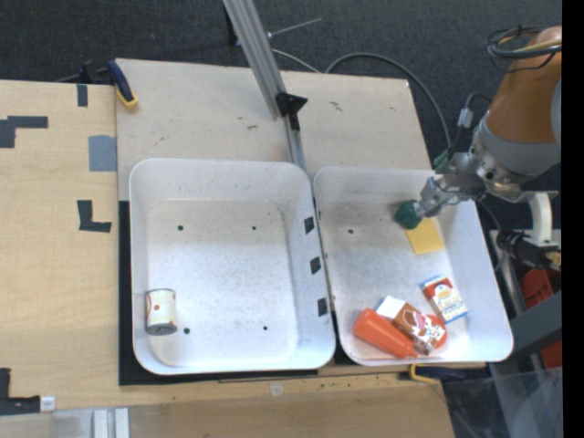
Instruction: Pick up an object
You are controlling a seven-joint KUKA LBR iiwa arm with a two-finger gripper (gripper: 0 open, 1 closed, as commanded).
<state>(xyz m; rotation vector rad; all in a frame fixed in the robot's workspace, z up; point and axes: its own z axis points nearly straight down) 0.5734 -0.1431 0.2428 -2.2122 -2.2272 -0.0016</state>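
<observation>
My gripper [431,199] reaches in from the right over the upper right part of the right bin [365,190]. A small dark green object [407,214] lies right at its tip, touching or nearly so. A flat yellow piece [425,238] rests on the bin floor just below the green object. At the bin's near end lie an orange bottle [382,333], a brown and red packet [421,327] and a small carton [444,299] with an orange and blue print.
The left bin [146,190] holds a small tin can [161,311] in its near left corner. A slanted metal pole [260,48] rises at the back between the bins. Cables [383,62] run behind the right bin.
</observation>
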